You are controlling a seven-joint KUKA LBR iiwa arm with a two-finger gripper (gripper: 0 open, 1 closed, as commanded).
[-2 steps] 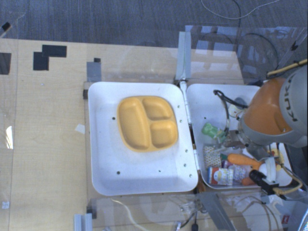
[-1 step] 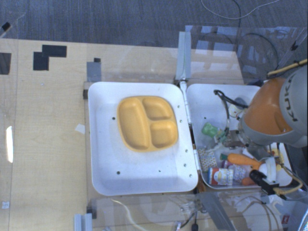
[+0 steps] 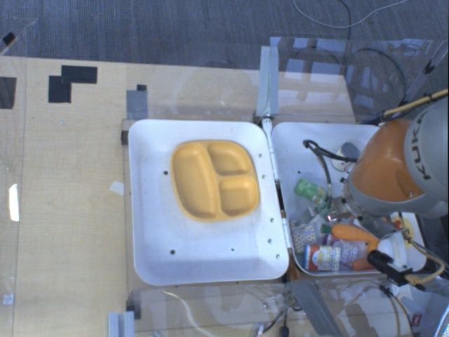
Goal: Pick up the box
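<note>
Two white bins side by side on the bench. In the left bin (image 3: pixel 151 258), just a yellow divided tray (image 3: pixel 214 179), sitting about in the middle. In the right bin (image 3: pixel 287 146), a heap of clutter toward the front: green bottle (image 3: pixel 309 188), orange carrot-looking thing (image 3: pixel 354 232), and the box (image 3: pixel 324 257), red and white, lying flat against the front wall next to the carrot thing. Arm (image 3: pixel 382 163) reaching in from the right, orange band right over that bin. Gripper (image 3: pixel 339 203) down low among the clutter, just above the box, mostly tucked under the wrist. Open or closed? Honestly can't tell from this angle. Nothing visibly lifted.
</note>
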